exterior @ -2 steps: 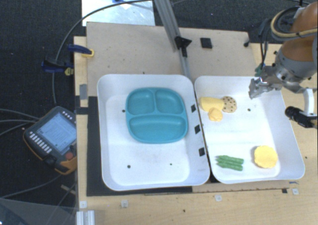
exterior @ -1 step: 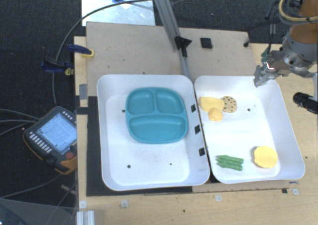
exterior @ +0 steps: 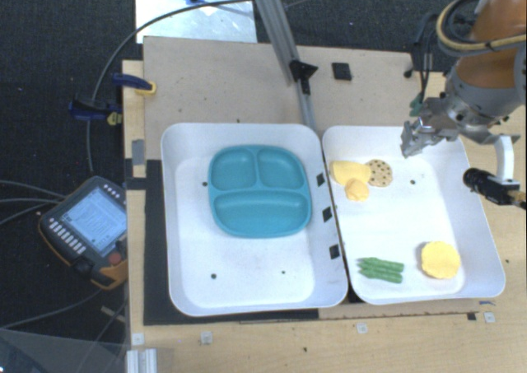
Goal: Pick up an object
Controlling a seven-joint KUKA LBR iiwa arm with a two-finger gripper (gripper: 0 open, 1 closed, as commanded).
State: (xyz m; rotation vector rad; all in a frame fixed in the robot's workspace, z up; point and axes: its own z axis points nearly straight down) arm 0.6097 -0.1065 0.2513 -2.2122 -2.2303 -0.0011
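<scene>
- The cookie (exterior: pixel 379 172), round and speckled with dark chips, lies in the far left part of the right bin (exterior: pixel 473 227), touching the right edge of a yellow toy food piece (exterior: pixel 349 172).
- A smaller yellow lump (exterior: pixel 356 190) sits just near of that piece, touching it.
- A bunch of green beans (exterior: pixel 380 269) lies near the bin's near edge, and a round yellow disc (exterior: pixel 440 260) rests to their right, apart from them.
- The end effector (exterior: pixel 414 139) hangs over the far part of the right bin, to the right of the cookie and apart from it; nothing shows between its tips, and I cannot tell how wide it stands.
- The left bin (exterior: pixel 189 272) holds a blue divided plate (exterior: pixel 258 191) with three compartments.
- Both bins sit side by side on the bench (exterior: pixel 214 83).
- A teach pendant (exterior: pixel 86 227) lies off the bench to the left.
</scene>
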